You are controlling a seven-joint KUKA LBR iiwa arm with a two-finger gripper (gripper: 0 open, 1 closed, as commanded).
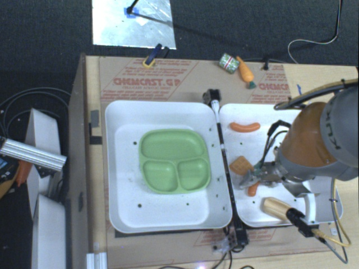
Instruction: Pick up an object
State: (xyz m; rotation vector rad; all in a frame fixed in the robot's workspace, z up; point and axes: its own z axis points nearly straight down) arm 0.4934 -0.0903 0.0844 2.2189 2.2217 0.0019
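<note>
White plastic bins sit side by side on the table (168,77). Left bin (123,122) carries a green divided plate (174,160). Right bin (247,217) carries a sausage (245,127) near its far edge, a tan toast-like piece (241,165) by its left wall, a small orange piece (253,190) and a pale bread-like roll (275,207) at its near edge.

Hand (251,177) is low, between the tan piece and the orange piece; cannot tell whether it is released or clenched, and nothing is visibly grasped.

Judgement: centre over one item, likely the orange piece. Descend straight, keep off the tan piece and the wall, close fully before lifting, lift slowly.
</note>
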